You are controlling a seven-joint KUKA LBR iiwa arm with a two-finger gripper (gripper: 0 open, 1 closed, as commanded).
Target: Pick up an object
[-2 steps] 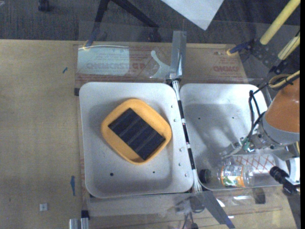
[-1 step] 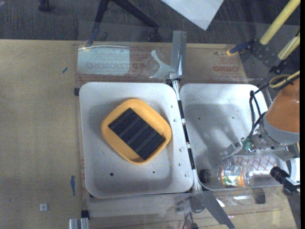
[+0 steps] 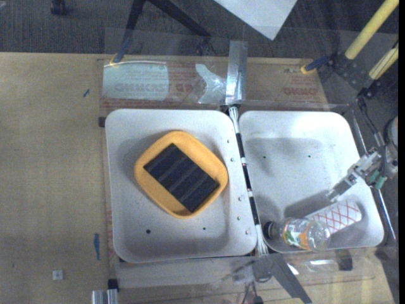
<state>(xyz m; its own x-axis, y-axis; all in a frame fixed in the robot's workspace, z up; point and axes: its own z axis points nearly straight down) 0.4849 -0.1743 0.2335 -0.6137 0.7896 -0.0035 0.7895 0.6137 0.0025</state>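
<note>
My claw [image 3: 345, 185] sits low over the right bin [image 3: 297, 138], coming in from that bin's right wall. I can't tell from this view how it is set, and I see nothing in it. It hangs just above the far end of the plastic bottle [image 3: 314, 228], close to it but, as far as I can judge, not touching.

The bottle lies on its side along the near wall of the right bin, dark cap toward the divider, red-lattice label end toward the claw. Likely it rolled there and settled against the slope of the bin floor. That makes it awkward: wall on one side, round body, clear plastic.

Left bin [image 3: 120, 227] holds a yellow tray-like thing with a dark ribbed insert [image 3: 181, 179], flat, turned on the diagonal, near the middle and well apart from the claw.

The worktop [image 3: 44, 170] around both bins is bare wood.

My read: the bottle is the nearest candidate, and the approach is not yet a grasp.
</note>
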